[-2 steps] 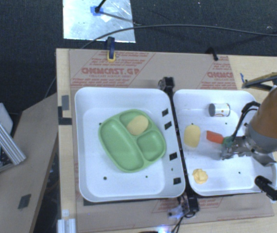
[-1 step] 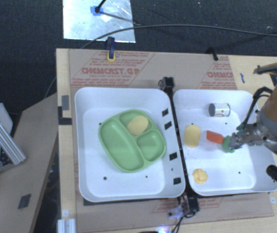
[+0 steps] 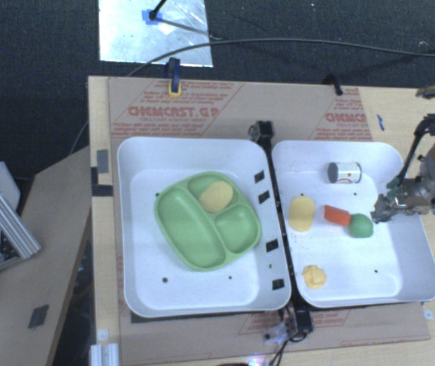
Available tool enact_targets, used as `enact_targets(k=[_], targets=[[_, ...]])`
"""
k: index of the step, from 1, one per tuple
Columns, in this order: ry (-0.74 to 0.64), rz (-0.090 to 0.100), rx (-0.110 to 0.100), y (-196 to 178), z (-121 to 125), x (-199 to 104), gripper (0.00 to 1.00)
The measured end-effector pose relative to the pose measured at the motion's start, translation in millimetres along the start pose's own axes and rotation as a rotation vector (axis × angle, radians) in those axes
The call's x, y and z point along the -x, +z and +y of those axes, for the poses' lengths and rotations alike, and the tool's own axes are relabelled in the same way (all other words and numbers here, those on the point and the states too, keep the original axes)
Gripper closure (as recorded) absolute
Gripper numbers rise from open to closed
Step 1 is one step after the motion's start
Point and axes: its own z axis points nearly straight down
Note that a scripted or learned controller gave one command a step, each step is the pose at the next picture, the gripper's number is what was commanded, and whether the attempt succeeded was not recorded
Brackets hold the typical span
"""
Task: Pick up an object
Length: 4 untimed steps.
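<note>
A dark carpeted floor surrounds a wooden bench covered with printed cardboard, and on it two shallow white bins sit side by side, meeting at a black hinge strip.

The left bin carries a green divided plate lying at a slant; a pale yellow, rounded piece rests in its upper compartment.

The right bin holds the loose items. Nearest the divider is a yellow, pear-like piece; below it, near the front wall, sits a smaller lumpy yellow piece. Toward the back wall a small silver can lies on its side. Between these, a toy carrot lies with its orange body to the left and its round green top to the right, its long axis running left to right with a slight downward tilt toward the green end.

The gripper comes in from the right edge, low over the right bin, its tip just beside the carrot's green top, slightly above and right of it. Whether the two touch is too fine to judge, and the state of the jaws cannot be told from here. No object is visibly held.

The carrot is likely the target: it lies immediately left of the tip, so a short shift left along its axis would centre the grasp.
</note>
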Motion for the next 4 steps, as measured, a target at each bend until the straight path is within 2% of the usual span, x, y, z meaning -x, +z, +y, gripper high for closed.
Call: enact_targets(k=[2, 3, 4], targets=[[-0.004, 0.003, -0.004, -11, 41, -87, 1.0], [-0.005, 0.004, -0.005, -16, 46, -135, 1.0], [-0.004, 0.005, -0.004, -21, 69, -184, 1.0]])
